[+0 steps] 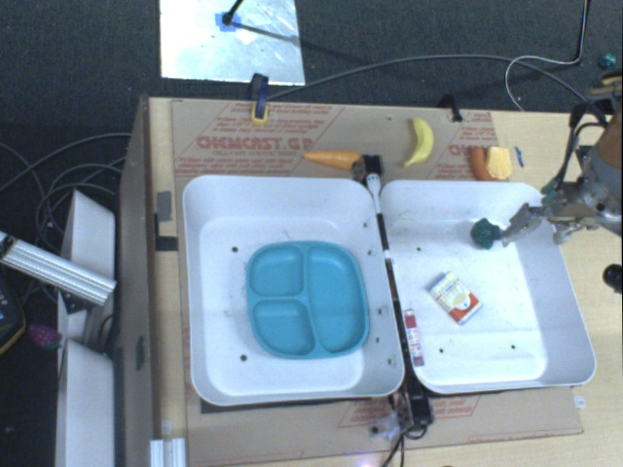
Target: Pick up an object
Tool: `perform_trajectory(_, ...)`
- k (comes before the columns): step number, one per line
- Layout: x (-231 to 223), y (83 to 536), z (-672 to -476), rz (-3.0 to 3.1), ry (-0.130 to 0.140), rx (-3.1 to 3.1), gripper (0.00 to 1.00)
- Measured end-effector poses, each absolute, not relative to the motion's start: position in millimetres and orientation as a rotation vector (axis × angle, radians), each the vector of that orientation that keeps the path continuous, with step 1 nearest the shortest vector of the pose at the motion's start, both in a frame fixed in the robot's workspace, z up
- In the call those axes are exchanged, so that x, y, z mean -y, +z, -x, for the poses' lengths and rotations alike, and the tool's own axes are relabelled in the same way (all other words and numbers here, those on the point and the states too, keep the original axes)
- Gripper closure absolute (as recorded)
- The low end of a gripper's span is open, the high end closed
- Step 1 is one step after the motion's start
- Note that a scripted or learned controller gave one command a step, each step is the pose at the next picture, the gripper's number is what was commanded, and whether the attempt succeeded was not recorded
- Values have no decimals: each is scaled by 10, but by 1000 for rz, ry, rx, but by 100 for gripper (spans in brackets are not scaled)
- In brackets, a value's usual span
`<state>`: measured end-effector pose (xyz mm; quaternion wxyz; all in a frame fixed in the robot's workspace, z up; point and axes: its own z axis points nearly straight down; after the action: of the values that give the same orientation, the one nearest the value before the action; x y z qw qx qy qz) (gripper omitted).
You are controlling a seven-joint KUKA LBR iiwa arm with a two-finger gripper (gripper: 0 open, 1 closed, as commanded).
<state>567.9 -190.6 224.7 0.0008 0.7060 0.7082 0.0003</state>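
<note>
In the right bin [545, 358] lie a small dark green object [484, 233] near the back, a small red, white and yellow box [455, 298] in the middle, and a thin red and white packet [413, 335] by the left wall. My gripper [516, 225] reaches in from the right, low over the bin's back right part. Its tip is just right of the green object, close to it or touching it. I see nothing held by it.
The left bin [214, 261] holds a blue divided plate [307, 298]. Behind the bins, on the cardboard, lie a carrot [332, 160], a banana [421, 141] and an orange and red item [492, 162]. Cables run along the back right.
</note>
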Motion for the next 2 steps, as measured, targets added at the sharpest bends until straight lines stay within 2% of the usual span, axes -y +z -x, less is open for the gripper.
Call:
perform_trajectory(1, 1621, 1501, -6188, -2217, 1, -2227, 0)
perform_trajectory(2, 2000, 885, -6619, -2216, -1, -2226, 0)
